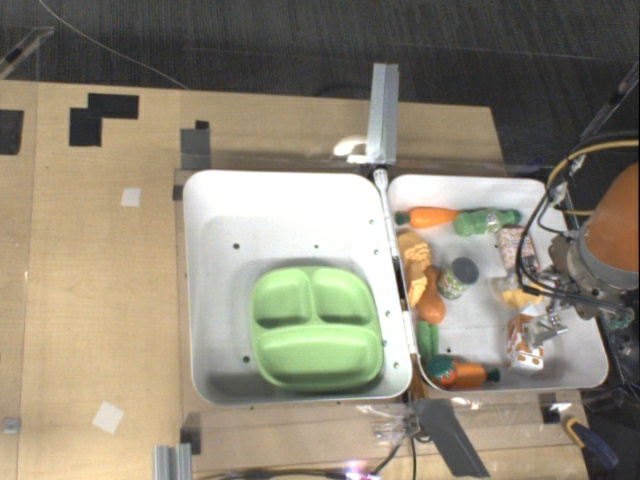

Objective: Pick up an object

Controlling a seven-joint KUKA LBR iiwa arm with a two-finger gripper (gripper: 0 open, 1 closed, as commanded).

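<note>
Sitting at the left of centre in the frame, the left white bin (215,218) holds a green divided tray (316,328), which lies toward the bin's lower middle with its two small compartments uppermost and its long one below. A grey metal post (383,113) rises at the top of the seam between the bins. Just right of that seam, the right white bin (470,183) carries a scatter of toy foods: an orange carrot (433,217) lies along its upper edge, touching end to end with a green bottle (487,221); below the carrot, tan and orange pieces (417,273) run down the bin's left wall; a small dark-capped jar (457,276) stands just beside them. In the bin's lower left corner lies a second orange-and-green vegetable (462,374). Further right, a red-and-white packet (523,346) lies near the lower right of the bin. The gripper (548,320) hangs over that packet at the bin's right side, below the arm's orange band (615,218); whether it is parted or closed cannot be told, and nothing is seen between its tips.
</note>
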